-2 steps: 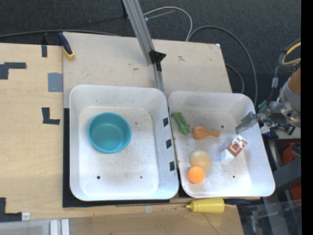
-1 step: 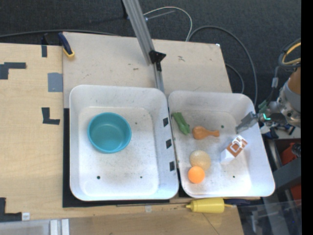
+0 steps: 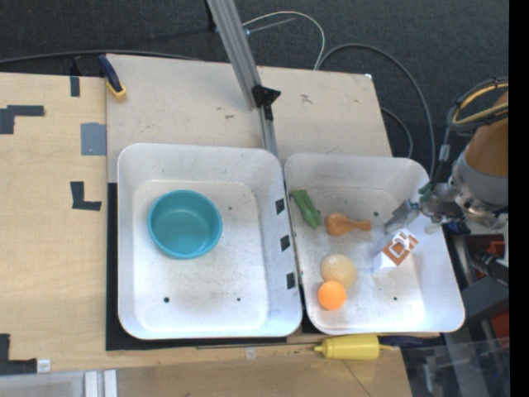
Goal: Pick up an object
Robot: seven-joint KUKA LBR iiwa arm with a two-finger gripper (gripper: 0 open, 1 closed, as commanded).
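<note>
The two-finger gripper (image 3: 411, 212) hovers at the right bin's (image 3: 446, 304) far right edge; whether it is open cannot be told. The small white-and-orange carton (image 3: 397, 251) lies just below-left, nothing held.

Arm cropped, gripper detail unclear

The arm (image 3: 488, 160) runs off the right edge, only its wrist showing. The gripper (image 3: 407, 213) is too small to read its fingers. Print on the carton (image 3: 397, 251) is illegible. A pole (image 3: 235, 35) leaves the top edge.
</note>
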